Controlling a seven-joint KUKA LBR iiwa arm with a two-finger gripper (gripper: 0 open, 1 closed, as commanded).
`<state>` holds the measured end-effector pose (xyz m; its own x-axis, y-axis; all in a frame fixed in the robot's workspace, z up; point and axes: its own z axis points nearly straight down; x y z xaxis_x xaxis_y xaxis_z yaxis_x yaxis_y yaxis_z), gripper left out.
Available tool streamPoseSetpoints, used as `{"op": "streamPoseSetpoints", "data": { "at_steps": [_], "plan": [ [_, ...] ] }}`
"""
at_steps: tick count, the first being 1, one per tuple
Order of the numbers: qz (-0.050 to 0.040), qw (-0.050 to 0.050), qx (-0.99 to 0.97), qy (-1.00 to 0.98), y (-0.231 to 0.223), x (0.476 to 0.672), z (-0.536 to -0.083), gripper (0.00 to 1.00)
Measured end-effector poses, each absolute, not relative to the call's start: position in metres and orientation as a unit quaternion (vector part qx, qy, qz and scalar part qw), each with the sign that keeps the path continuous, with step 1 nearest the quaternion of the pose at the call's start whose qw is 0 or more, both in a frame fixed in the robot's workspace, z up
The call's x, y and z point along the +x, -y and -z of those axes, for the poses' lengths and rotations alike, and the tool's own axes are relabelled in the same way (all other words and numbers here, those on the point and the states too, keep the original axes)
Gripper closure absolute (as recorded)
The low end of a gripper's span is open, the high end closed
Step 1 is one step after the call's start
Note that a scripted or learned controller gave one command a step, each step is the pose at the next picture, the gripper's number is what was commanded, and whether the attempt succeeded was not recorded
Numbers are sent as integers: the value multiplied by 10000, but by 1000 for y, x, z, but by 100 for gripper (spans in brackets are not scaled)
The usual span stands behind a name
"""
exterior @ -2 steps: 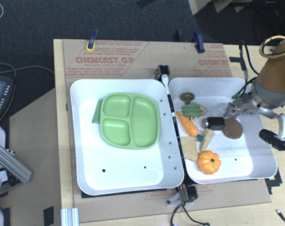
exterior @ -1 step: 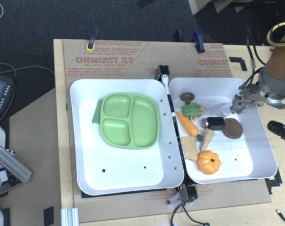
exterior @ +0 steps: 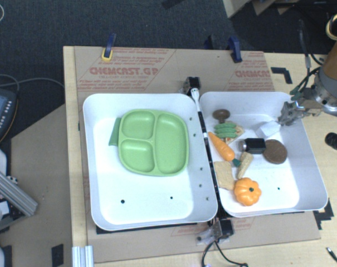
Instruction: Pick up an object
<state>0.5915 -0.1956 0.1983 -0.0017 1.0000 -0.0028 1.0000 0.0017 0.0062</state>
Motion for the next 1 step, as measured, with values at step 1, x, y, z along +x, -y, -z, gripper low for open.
{"op": "streamPoseSetpoints", "data": {
  "at_steps": [1],
  "plan": [
    [-12, 31, 7066, -7076, 196, 593, -227, 100]
  ]
}}
